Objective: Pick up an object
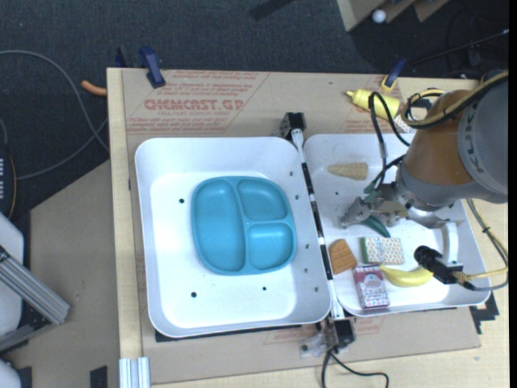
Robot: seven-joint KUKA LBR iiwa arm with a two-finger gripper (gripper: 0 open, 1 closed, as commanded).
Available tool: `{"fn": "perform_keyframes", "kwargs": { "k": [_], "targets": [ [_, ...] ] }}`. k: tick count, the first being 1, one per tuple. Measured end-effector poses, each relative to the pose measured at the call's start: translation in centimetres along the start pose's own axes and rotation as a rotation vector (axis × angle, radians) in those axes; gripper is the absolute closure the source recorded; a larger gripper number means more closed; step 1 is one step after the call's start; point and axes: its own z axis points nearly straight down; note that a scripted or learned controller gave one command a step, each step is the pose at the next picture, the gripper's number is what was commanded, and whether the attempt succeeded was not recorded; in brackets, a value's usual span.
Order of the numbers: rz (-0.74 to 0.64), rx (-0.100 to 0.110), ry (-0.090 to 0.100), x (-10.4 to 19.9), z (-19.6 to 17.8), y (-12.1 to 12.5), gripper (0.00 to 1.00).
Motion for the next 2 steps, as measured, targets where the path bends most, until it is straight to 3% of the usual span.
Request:
{"fn": "perform_keyframes", "kwargs": {
  "k": [2],
  "targets": [
    [0.001,0.001,0.000,-1.04,0.04,0.49,0.00]
  ]
}}
